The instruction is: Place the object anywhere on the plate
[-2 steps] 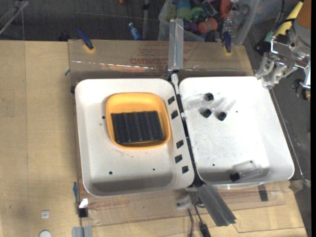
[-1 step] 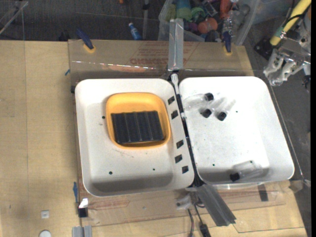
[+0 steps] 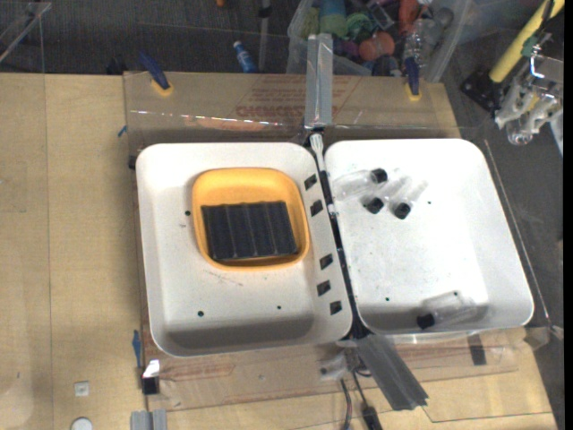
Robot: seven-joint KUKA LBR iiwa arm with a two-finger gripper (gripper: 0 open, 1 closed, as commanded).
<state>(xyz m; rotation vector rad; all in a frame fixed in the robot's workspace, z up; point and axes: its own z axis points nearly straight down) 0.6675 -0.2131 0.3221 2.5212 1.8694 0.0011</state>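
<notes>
A yellow-orange plate (image 3: 208, 191) with rounded corners rests in the left white bin (image 3: 170, 303). On it lies a flat, dark, ribbed rectangular object (image 3: 249, 230), covering most of the plate's floor. My gripper (image 3: 525, 107) hangs at the upper right, beyond the far right corner of the right bin (image 3: 483, 267) and well away from the plate. Nothing is visibly held by it.
In the right bin lie three small clear pieces with black caps (image 3: 376, 177) near the far left, and another clear piece (image 3: 440, 312) near the front edge. A metal divider (image 3: 333, 240) with black tabs runs between the bins. A tub of coloured toys (image 3: 376, 16) stands behind the bench.
</notes>
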